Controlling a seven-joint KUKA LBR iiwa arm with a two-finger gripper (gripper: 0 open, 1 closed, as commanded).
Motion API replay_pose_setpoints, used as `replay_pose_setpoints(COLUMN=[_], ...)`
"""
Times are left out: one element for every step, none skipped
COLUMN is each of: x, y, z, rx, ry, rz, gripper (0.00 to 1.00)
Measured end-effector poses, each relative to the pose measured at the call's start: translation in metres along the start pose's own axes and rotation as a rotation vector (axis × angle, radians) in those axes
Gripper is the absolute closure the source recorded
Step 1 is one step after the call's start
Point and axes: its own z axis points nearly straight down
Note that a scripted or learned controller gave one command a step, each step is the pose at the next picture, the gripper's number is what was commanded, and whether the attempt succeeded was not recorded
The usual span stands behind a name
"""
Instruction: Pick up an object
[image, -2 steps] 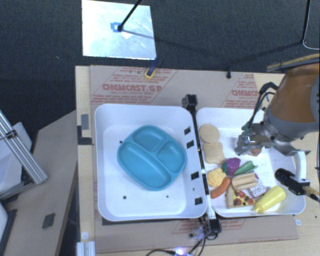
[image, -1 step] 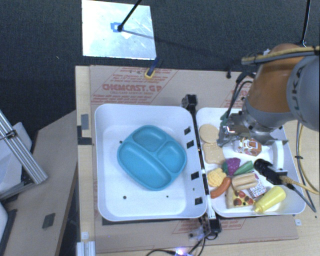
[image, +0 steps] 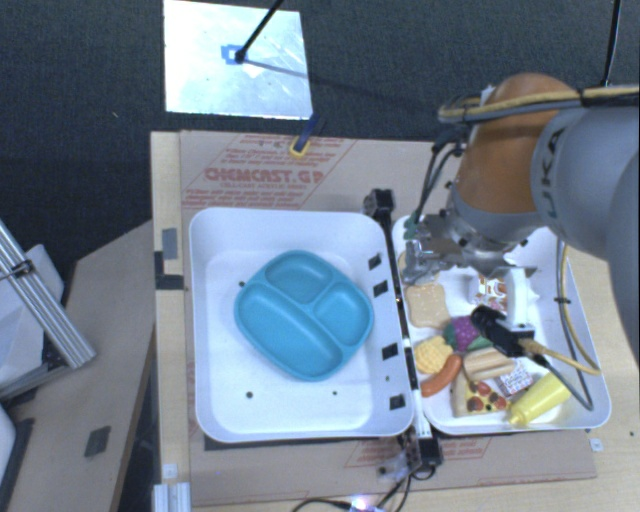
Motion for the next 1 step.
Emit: replay_pose_setpoints(x=[0.0492], y=[0.0041], z=[0.0073], rx=[0.001], ry=[-0.001], rz=[0.003], gripper=[1.00])
